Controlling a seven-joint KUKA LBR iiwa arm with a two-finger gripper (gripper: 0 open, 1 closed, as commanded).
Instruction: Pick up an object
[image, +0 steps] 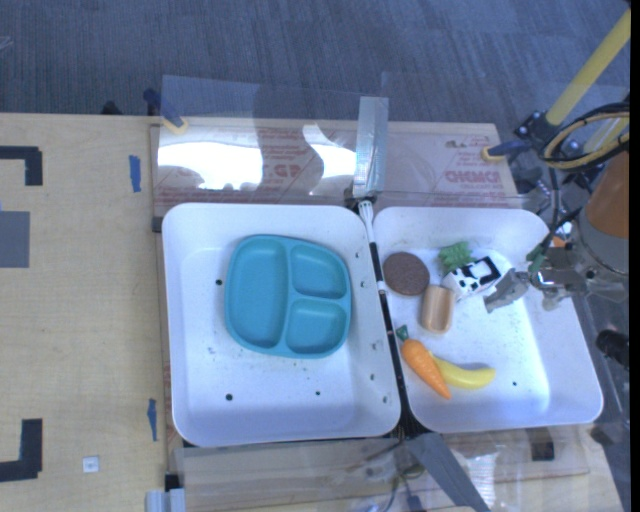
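Note:
The right bin (560, 385) holds several toys. A brown round disc (406, 272) lies near its left wall, and a tan cylinder (436, 308) stands just right of and below it. A green broccoli piece (456, 254) and a black-and-white toy (474, 273) sit side by side toward the back. An orange carrot (424, 366) and a yellow banana (466, 375) lie touching at the front. My gripper (503, 290) hangs low over the bin's right half, just right of the black-and-white toy, with nothing visibly in it.
The left bin (190, 330) carries a blue divided plate (288, 296) in its middle. A clear plastic sheet and a metal bar (370, 150) stand behind the bins. The arm (600, 235) and its yellow cables crowd the right edge.

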